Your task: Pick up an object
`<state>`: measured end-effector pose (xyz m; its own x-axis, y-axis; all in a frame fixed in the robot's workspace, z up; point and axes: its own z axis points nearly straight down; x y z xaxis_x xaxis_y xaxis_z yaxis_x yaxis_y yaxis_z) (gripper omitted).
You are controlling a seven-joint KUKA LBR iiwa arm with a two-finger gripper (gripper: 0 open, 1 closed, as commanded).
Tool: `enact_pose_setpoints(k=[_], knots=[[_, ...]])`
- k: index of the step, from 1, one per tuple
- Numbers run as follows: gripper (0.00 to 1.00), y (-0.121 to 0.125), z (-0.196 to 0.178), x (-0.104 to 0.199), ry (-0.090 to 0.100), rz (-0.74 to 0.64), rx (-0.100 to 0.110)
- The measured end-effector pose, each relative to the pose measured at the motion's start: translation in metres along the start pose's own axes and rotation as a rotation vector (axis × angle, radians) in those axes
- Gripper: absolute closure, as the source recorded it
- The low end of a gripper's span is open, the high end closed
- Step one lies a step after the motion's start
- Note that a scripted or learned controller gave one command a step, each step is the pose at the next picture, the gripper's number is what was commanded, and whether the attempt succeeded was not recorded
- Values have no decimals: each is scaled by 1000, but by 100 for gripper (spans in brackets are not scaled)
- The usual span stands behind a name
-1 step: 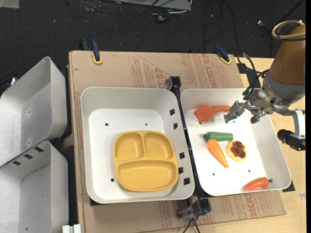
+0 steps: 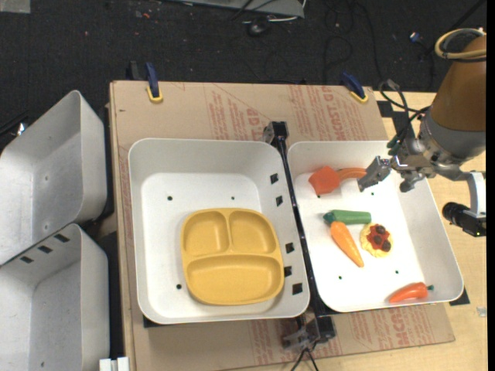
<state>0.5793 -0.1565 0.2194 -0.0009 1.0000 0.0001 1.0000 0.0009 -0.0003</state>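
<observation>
We saw the gripper (image 2: 390, 172) spread open and holding nothing above the right bin (image 2: 445, 246) — just beside the orange spatula (image 2: 332, 178), with the carrot (image 2: 346, 243) lying nearer the middle

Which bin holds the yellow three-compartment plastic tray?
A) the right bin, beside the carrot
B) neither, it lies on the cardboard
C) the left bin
C: the yellow three-compartment plastic tray lies flat inside the left bin, apart from the toy food in the right bin.
</observation>
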Motion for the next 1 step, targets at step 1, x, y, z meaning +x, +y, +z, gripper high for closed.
enact_pose_setpoints(k=[1], knots=[[0, -2, 44, -4, 0, 2, 4]])
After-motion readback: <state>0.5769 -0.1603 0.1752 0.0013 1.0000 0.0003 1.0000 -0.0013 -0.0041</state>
